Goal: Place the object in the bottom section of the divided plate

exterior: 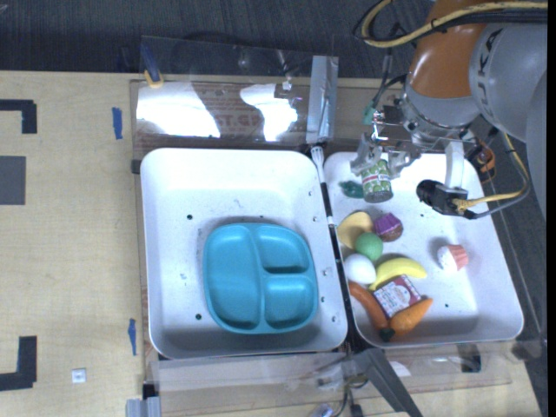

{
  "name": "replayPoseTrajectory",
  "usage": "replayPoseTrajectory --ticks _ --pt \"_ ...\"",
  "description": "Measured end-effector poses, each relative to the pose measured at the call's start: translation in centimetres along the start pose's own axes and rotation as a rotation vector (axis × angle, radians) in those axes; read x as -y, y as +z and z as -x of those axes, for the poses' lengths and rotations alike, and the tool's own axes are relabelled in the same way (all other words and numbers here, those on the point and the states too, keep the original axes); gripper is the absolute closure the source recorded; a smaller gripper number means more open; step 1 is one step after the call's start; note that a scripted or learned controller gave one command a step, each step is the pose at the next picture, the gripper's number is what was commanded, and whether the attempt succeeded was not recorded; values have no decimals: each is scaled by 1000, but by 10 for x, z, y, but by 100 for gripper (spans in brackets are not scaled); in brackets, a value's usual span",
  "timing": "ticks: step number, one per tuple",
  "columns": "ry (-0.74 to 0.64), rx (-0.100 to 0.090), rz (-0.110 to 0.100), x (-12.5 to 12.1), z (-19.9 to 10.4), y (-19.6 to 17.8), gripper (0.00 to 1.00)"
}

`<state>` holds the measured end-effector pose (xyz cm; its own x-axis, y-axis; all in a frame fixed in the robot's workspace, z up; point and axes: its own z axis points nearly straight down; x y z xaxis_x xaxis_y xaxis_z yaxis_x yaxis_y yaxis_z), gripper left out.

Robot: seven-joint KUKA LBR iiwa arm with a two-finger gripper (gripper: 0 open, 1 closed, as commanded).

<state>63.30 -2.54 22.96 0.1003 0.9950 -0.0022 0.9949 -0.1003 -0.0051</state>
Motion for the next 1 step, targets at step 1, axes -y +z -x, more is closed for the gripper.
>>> replayPoseTrajectory --ticks 1 --pt "-203 -2 -2 66 -45 -16 100"
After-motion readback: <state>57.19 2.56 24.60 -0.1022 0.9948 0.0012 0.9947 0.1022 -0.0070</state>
